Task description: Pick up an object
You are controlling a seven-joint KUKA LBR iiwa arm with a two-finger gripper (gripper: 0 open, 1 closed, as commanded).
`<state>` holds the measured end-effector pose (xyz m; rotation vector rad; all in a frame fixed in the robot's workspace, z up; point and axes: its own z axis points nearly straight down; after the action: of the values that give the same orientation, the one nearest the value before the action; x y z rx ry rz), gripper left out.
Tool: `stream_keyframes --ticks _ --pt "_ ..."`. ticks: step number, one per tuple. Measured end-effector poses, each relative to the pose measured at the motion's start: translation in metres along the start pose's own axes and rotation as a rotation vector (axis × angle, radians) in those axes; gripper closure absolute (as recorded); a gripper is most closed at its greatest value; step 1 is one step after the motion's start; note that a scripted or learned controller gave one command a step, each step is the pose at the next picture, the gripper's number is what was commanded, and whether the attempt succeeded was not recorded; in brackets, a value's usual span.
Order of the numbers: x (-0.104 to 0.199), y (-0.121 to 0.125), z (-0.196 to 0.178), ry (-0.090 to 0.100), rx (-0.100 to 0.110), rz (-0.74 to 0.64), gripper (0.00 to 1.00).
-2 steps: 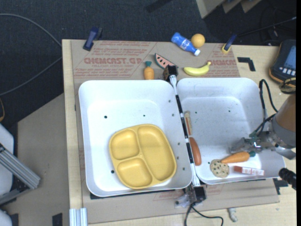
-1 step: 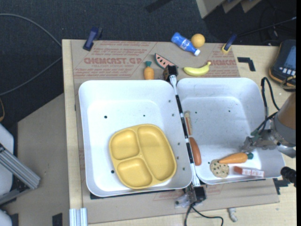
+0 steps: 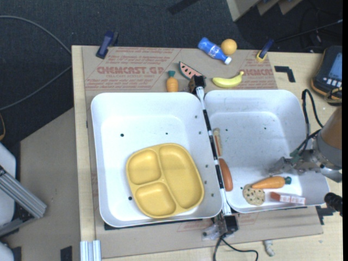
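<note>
Nearest the lens, the cookie point(image 3: 254, 194) and red packet point(image 3: 287, 199) lie at six o'clock of the right bin point(image 3: 255, 105), the carrot point(image 3: 270, 182) just above. Whether my gripper point(image 3: 296, 165) is open I cannot tell; hovering at the carrot's two o'clock, I'd centre over its middle and straddle its width.

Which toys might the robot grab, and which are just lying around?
For the job, near the pincer:
carrot
cookie
hot dog
red bar

Just lying about:
yellow tray
banana
blue bottle
orange
watermelon slice
</note>
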<state>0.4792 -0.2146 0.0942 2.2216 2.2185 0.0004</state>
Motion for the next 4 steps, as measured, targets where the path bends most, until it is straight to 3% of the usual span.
stream_keyframes --ticks 1,2,3,4 --pt "-0.001 0.053 0.010 0.003 0.000 -0.004 0.00" --pt "-0.006 0.000 0.010 0.008 0.006 -0.003 0.00" --pt "-0.005 0.057 0.010 0.009 0.002 -0.006 0.00" --pt "-0.007 0.000 0.010 0.008 0.006 -0.003 0.00"
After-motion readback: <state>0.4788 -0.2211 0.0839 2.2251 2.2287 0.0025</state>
